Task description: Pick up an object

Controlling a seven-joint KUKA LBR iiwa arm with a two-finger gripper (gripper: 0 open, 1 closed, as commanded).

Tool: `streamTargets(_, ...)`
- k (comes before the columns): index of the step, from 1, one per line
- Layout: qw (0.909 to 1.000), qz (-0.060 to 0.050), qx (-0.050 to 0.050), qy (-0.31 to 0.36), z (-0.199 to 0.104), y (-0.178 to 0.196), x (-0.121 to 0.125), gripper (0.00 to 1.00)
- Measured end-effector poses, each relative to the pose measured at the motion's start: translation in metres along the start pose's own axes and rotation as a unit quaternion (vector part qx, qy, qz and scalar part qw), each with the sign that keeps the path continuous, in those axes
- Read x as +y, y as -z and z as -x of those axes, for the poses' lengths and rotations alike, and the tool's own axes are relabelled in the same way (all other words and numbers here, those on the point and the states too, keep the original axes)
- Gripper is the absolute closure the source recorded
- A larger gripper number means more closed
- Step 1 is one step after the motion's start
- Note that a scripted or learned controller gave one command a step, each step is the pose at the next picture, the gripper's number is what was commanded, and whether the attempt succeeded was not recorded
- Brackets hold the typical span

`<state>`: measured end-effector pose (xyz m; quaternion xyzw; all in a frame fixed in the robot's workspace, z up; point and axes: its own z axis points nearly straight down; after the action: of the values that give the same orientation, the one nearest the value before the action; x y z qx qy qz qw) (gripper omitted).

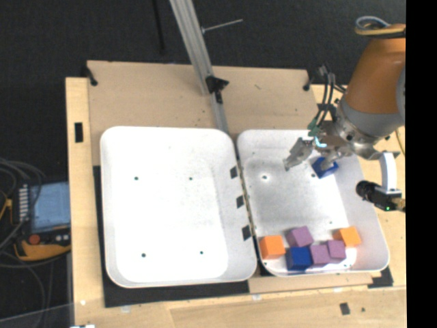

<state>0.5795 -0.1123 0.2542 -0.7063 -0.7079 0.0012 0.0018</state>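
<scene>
My gripper [308, 161] hangs over the back part of the right bin [273, 149], reaching in from the right. Its fingers look spread apart: one grey finger [295, 157] points down-left, with bare bin floor showing beside it. A small blue block [325, 168] sits right at the other finger, partly hidden under the wrist; I cannot tell whether it touches. Along the bin's front edge lies a cluster of blocks: an orange cube [272, 245], a purple one [299, 237], a blue one [299, 257], two more purple ones [328, 252] and an orange one [350, 236].
The left bin [109, 203] stands beside the right one, with a divider with black clips [242, 200] between them. A slanted metal rail [194, 39] rises behind the bins. A black fitting [374, 193] sticks out at the right bin's right rim.
</scene>
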Motion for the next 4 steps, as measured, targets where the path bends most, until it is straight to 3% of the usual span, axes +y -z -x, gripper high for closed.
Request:
streamTargets(1, 1.0, 0.003, 0.0, -0.001, 0.0, 0.003, 0.001, 0.0)
streamTargets(4, 1.0, 0.0, -0.001, -0.003, -0.004, -0.152, -0.015, 0.0)
